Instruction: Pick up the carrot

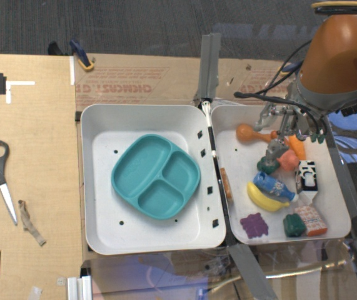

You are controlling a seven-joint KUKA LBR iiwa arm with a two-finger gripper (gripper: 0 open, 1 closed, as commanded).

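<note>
The orange tapered toy I take for the carrot (pixel 251 133) lies in the upper left of the right bin (pixel 341 227). Its thick end points left and its thin end runs right, under my gripper (pixel 278 144). The gripper hangs low over the upper middle of that bin, right above the thin end and a cluster of toys. Whether it touches the carrot is hidden by the wrist hardware. A second orange piece (pixel 297 147) shows just right of the gripper.
Packed below the gripper are a dark green toy (pixel 268 164), a salmon piece (pixel 288 162), a blue toy (pixel 272 184), a banana (pixel 264 198) and a white-and-black block (pixel 307 176). A teal divided plate (pixel 156 176) lies in the left bin (pixel 94 230). Scissors (pixel 0 167) rest on the bench.
</note>
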